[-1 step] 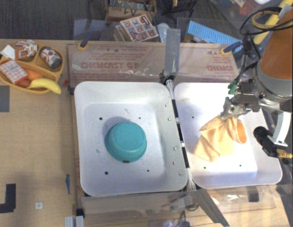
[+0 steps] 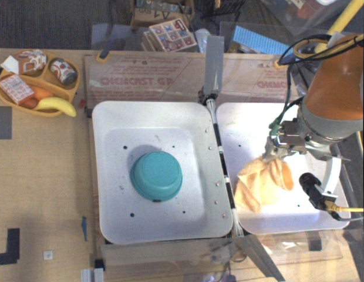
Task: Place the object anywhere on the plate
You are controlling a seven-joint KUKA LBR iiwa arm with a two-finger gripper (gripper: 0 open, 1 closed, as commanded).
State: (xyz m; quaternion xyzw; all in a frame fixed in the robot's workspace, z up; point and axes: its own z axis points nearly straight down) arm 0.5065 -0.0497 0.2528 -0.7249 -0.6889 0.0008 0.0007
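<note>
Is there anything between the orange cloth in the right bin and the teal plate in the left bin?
Only the two bins' adjoining rims. The orange cloth lies just right of them, and the teal plate sits alone in the middle of the left bin.

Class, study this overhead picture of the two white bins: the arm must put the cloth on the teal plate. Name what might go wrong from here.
1. The crumpled yellow cloth hangs limp under the pincer; whether it is truly gripped cannot be seen, so it may slip off.
2. The round teal plate sits in the left white bin, across the raised divider; a trailing cloth could snag there.
3. The plate looks domed, so the cloth might slide off.
</note>
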